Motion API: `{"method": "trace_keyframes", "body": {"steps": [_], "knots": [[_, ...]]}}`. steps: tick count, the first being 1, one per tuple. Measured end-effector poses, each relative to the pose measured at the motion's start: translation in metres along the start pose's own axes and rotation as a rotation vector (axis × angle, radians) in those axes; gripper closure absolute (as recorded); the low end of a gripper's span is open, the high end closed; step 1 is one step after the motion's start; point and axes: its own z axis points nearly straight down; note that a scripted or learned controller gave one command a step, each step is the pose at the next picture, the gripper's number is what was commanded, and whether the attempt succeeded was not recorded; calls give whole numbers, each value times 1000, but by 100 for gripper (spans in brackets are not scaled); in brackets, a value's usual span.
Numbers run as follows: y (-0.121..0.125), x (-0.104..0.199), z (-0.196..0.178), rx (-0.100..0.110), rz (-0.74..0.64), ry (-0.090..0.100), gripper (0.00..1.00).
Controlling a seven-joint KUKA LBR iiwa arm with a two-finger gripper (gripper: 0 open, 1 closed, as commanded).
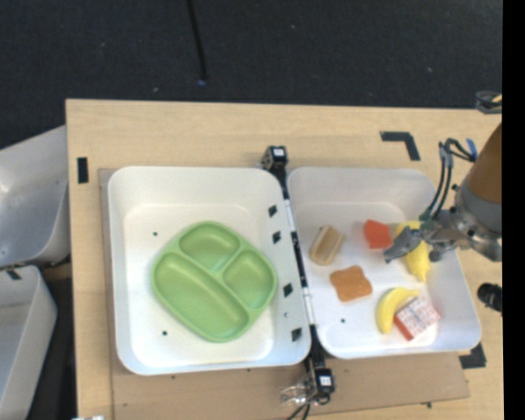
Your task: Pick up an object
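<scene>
My gripper [400,248] is low over the right side of the right bin [359,182], at the end of the arm that comes in from the right. A yellow piece [417,262] lies directly against it, partly hidden by the gripper body. A small red block [377,233] sits just to the gripper's left. Further left are a tan bread roll [326,244] and an orange toast slice [351,283]. Nearer the front lie a yellow banana [388,310] and a red and white box [417,317].
The left bin [131,339] holds a green divided plate [213,280]. A black-clipped divider [290,252] separates the two bins. Cables [444,178] hang off the arm above the right bin's far right corner. The wooden bench [201,134] surrounds both bins.
</scene>
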Motion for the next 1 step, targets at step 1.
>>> {"method": "trace_keyframes", "body": {"steps": [1], "knots": [[2, -3, 63, 2, 0, 1, 0]]}}
